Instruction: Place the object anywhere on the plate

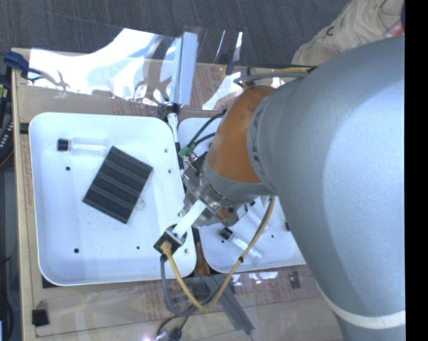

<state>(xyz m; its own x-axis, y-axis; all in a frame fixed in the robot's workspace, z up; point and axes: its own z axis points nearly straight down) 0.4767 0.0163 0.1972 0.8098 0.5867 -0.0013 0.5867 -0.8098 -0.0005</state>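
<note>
Nearest the camera, most of the right bin (271, 258) is being blocked by the big grey arm (328, 169), which is being reached in low over it, presumably because the pickup is being attempted there. Whether the gripper (215, 217) is being held open or closed around anything can't be told from this angle, tbh. A small clear-and-black piece (228, 236), likely the object, is lying on the right bin's floor just beside the wrist, so nothing is being carried that can be seen. Further off, the dark ribbed plate (118, 184) is being left flat in the left bin (50, 261), with a capped clear vial (82, 145) lying near it.
</note>
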